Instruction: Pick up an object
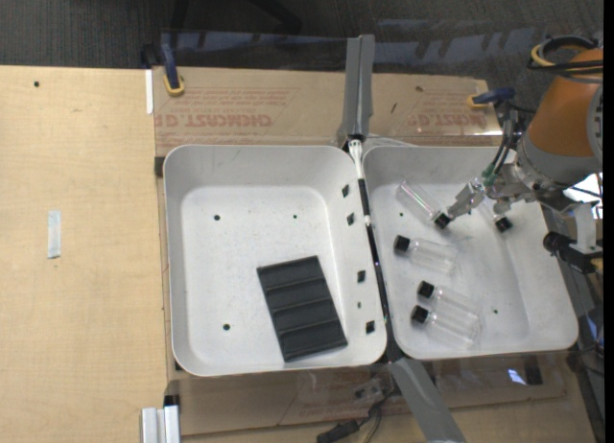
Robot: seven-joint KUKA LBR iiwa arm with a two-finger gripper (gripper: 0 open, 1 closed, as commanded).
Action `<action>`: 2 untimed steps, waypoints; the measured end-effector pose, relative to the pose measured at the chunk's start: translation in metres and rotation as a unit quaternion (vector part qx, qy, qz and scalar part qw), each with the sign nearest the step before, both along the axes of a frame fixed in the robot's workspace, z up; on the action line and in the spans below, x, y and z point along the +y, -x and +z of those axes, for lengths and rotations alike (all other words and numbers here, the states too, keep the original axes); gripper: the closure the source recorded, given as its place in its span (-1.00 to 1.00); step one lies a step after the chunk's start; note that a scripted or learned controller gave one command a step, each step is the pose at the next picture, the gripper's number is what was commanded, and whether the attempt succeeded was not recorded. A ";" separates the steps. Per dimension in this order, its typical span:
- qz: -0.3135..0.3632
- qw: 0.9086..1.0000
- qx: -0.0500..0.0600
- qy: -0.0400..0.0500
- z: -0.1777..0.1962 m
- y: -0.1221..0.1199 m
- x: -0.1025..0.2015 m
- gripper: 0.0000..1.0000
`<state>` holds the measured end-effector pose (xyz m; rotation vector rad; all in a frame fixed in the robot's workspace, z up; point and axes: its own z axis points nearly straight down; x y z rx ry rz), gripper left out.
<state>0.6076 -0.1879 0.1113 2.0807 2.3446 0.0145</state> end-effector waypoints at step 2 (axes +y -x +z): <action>0.104 0.995 0.006 0.001 -0.021 -0.052 -0.019 -1.00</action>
